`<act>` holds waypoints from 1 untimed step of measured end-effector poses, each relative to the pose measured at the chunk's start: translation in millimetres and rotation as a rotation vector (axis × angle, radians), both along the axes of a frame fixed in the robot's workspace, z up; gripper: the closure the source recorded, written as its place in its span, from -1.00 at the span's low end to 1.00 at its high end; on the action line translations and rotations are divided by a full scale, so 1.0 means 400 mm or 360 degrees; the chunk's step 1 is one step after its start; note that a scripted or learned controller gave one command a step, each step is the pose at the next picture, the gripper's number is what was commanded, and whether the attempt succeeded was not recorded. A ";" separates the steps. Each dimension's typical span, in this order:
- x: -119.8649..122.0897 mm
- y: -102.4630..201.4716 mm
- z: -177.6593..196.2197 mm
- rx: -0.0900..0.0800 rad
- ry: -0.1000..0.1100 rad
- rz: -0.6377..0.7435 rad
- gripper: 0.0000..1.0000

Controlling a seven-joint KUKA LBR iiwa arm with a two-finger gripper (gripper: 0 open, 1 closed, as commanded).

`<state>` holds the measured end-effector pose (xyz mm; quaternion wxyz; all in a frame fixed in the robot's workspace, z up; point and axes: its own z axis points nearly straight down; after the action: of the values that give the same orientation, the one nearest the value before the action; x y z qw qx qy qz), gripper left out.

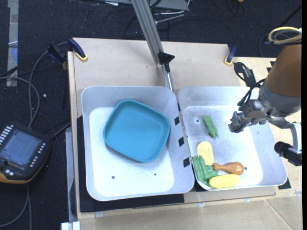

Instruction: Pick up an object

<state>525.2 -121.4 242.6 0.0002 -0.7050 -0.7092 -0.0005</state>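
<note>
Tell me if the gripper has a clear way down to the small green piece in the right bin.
Probably yes. The gripper hangs over the right bin, just to the right of the green piece. That piece lies alone on the bin floor, apart from the yellow and brown items nearer the front, with nothing over it.

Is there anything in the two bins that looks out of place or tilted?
Nothing looks damaged or spilled. The blue plate lies slightly askew in the left bin, and the toys crowd the right bin's near-left corner.
</note>
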 end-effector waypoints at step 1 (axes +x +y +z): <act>0.050 0.126 0.022 0.0000 0.0000 -0.0001 1.00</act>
<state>545.2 -70.8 251.4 0.0002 -0.7052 -0.7090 -0.0006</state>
